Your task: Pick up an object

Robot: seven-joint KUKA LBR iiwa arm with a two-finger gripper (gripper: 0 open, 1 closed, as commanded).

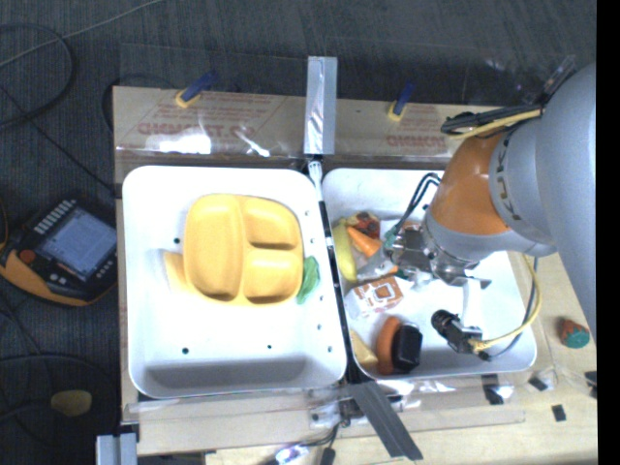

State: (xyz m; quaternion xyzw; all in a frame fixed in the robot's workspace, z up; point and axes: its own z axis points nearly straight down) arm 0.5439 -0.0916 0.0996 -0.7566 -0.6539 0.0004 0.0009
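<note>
The gripper [399,250] hangs low in the right bin [504,352] — I cannot tell if it grips anything. Just beside it lie 3 crowded toys — an orange carrot [363,240], a yellow banana [344,248] and a small printed box [378,294]. It could nudge them apart and catch none.

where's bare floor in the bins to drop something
Left bin: a wide bare strip between the yellow tray and the near wall, plus a narrower one along the left wall. Right bin: crowded on its left side with the carrot, box and black item; the arm covers the rest.
</note>
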